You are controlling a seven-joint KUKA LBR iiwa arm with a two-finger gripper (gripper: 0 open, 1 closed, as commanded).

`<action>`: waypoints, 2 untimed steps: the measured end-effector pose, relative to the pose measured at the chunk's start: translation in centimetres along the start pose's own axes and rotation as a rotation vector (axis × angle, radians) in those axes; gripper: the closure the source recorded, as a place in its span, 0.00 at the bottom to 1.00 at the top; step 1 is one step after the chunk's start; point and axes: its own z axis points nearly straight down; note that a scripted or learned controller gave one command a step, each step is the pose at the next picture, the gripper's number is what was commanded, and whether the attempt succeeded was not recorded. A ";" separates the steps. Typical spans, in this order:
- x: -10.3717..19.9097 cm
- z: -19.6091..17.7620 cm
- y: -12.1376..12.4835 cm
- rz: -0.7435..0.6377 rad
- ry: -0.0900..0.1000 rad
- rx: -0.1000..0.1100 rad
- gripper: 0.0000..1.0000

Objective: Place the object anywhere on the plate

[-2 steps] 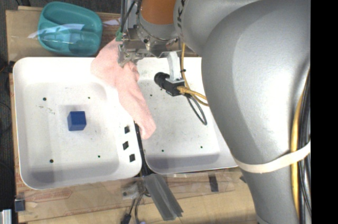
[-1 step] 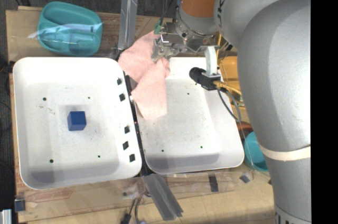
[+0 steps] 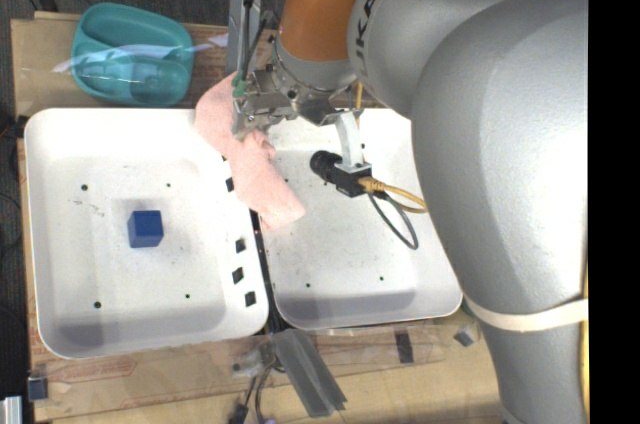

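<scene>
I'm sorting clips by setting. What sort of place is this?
Probably a robotics lab workcell: a big grey arm with an orange band reaches over two shallow white bins on a wooden bench, with a blue cube and a pink cloth as test things.

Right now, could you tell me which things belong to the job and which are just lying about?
Job: gripper; pink cloth beneath it, draped over the edge between left bin and right bin; teal dish behind the left bin, possibly the plate.
Lying about: blue cube in the left bin.
</scene>
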 end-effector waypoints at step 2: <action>10.4 9.4 -1.1 0.003 -0.001 0.000 1.00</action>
